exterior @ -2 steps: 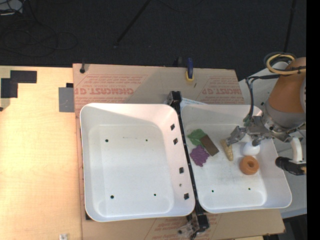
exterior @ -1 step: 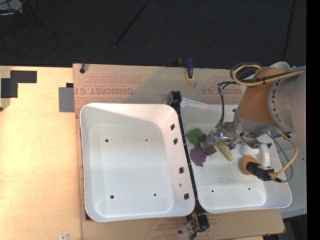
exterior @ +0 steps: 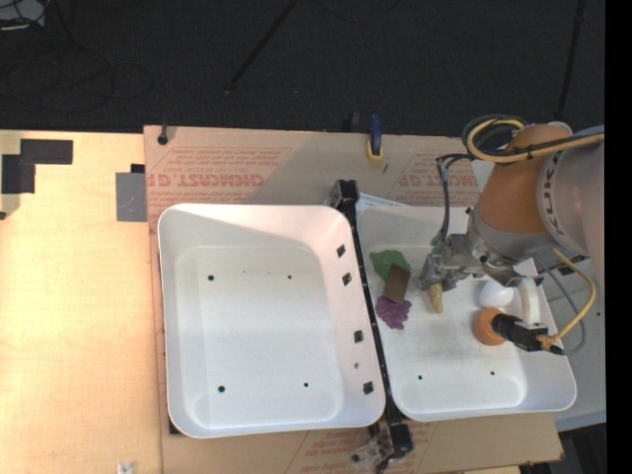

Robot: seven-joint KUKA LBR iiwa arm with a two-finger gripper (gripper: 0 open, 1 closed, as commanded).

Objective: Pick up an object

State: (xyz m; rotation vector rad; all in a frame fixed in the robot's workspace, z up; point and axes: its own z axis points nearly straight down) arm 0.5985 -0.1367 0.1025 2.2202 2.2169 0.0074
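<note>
Claw (exterior: 435, 282) low in right bin (exterior: 464, 388) — grip state cannot be told. Green object (exterior: 388, 262) just left of it — nothing visibly lifted yet.

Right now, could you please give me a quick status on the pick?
Gripper low in right bin, nothing seen held. Purple piece, brown block, green piece clustered beside it. Orange ball apart.

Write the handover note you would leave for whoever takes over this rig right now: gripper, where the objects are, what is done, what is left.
Gripper: low in the right bin; whether it grips anything can't be made out.
Objects, all in the right bin: green piece, brown block, purple cluster by the divider; tan piece just under the gripper; orange ball and white object to the right.
Done: nothing visibly lifted.
Left: grasp and raise one object.
</note>
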